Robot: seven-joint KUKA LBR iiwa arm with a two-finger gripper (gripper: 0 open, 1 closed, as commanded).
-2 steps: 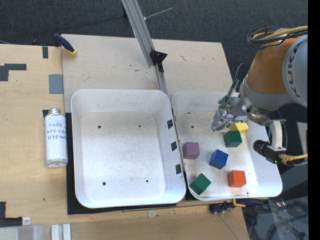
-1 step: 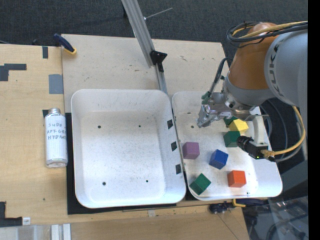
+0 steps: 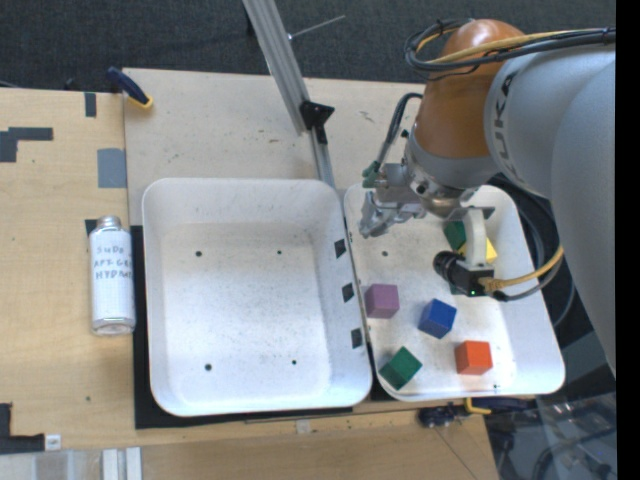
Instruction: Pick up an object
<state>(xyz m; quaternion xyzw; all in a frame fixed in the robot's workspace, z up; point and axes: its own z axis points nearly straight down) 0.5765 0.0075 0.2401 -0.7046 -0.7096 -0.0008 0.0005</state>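
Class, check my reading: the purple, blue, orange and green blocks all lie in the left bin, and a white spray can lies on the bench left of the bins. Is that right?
Not quite. In the camera view the purple block, blue block, orange block and green block lie in the right bin, not the left bin. The white spray can does lie on the bench left of the bins.

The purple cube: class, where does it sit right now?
The purple cube lies in the right bin, near its left wall, left of the blue cube and above the green cube.
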